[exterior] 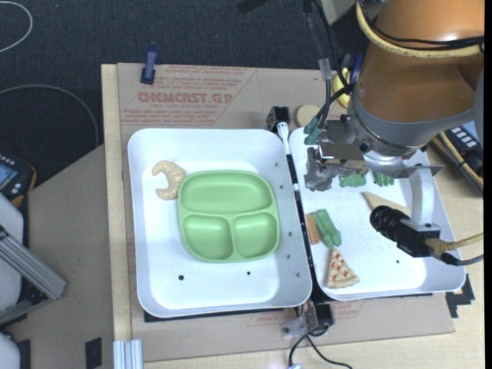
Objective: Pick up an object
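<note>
Where the two white bins meet, the tool (319,177) is seen low over the far left corner of the right bin (384,281), close beside the shared wall. Whether it is open or closed cannot be told from this angle, nor whether anything is held, since it is overhung by the wrist of the arm (415,68).

Two small green pieces are found just to its right. The nearer green piece (354,180) lies almost against the tool, and the further green piece (383,178) sits a little more to the right, partly covered by the arm. A tan wedge (380,201) lies just on the near side of these. Along the left wall, a narrow brown strip (312,227) and a long green piece (328,227) are laid side by side, touching or nearly so. A pizza slice (340,269) is placed beyond them, towards the near edge.

The left bin (154,206) is largely taken up by a green divided plate (228,214), and a croissant (169,179) lies at the plate's far left corner. Both bins are carried on a cardboard sheet (184,91) with red print, laid on the table (84,229). A blue clip (149,64) is fixed at the sheet's far left corner. The far right part of the right bin is screened by the bulk of the arm.
</note>
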Motion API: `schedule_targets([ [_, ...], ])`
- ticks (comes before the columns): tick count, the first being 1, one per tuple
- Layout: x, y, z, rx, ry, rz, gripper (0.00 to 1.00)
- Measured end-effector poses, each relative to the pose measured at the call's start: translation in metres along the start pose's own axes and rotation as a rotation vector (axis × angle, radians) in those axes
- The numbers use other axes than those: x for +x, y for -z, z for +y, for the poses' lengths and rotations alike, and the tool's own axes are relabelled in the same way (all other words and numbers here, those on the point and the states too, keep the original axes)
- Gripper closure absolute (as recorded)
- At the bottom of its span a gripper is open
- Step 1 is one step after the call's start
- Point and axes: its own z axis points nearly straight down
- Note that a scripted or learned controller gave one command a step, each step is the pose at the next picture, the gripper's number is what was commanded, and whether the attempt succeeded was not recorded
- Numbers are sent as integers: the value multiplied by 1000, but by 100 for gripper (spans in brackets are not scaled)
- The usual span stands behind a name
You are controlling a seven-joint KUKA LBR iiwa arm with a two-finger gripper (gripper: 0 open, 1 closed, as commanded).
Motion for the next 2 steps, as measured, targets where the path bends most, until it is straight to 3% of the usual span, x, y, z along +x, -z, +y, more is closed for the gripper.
schedule_targets([
  [1, 13, -53, 1, -1, 2, 1, 100],
  [2, 15, 72, 1, -25, 4, 6, 100],
])
